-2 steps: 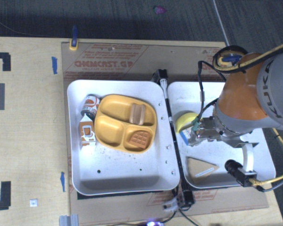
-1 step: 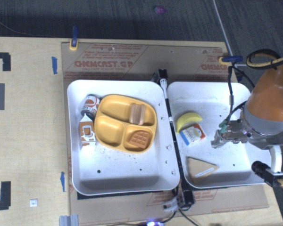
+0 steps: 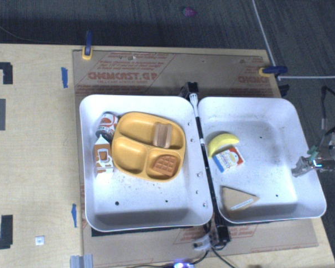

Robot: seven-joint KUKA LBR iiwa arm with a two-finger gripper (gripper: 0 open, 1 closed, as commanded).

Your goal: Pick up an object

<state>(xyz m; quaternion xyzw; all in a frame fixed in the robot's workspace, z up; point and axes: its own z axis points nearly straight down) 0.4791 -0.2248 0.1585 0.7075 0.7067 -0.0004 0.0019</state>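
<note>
Two white bins on a worktop (image 3: 33, 149), left bin (image 3: 145, 211) holding a yellow divided tray (image 3: 135, 152) and a can (image 3: 106, 126), right bin (image 3: 268, 121) a banana (image 3: 222, 142), pincer (image 3: 311, 163) at its right rim

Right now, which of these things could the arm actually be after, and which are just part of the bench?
Could be picked up:
- yellow divided tray in the left bin
- can beside it
- small carton
- yellow banana-like toy in the right bin
- white packet
- tan wedge
- gripper, at the right bin's edge

Just lying about:
- brown board
- clamps
- blue tape marks
</note>
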